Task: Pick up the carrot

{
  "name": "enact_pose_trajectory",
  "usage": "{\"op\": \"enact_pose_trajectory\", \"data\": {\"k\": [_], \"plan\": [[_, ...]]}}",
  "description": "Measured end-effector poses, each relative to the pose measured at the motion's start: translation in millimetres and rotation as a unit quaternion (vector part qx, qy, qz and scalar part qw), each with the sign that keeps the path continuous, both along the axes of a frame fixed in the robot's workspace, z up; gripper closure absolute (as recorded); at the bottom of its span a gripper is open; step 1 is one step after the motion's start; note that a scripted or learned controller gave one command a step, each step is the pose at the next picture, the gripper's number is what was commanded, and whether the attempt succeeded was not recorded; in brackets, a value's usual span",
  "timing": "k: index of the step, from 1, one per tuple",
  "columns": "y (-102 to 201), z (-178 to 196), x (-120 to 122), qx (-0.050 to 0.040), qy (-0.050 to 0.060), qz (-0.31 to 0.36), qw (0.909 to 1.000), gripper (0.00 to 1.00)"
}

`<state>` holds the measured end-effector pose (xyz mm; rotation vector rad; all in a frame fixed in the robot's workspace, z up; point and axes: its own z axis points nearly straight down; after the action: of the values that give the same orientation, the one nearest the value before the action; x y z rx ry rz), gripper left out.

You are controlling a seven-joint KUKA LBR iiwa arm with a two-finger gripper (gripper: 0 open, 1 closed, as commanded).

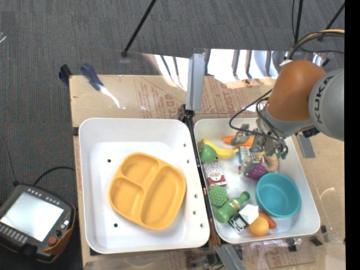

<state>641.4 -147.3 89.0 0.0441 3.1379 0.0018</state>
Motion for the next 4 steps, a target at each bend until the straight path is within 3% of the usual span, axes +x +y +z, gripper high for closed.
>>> {"op": "enact_pose_trajectory", "data": {"k": [1, 2, 3, 4], "plan": [[-5.5, 0.7, 1.8, -0.0002, 0.0, 0.034, 0.9994, 0.0], [14.2, -0.1, 4.1, 0.0004, 0.0, 0.035, 0.9994, 0.0], [15.1, 11.4, 5.9, 0.0002, -0.003, 0.036, 0.9993, 1.0], [15.2, 11.1, 5.7, 0.0003, -0.002, 0.036, 0.9993, 0.0]]}}
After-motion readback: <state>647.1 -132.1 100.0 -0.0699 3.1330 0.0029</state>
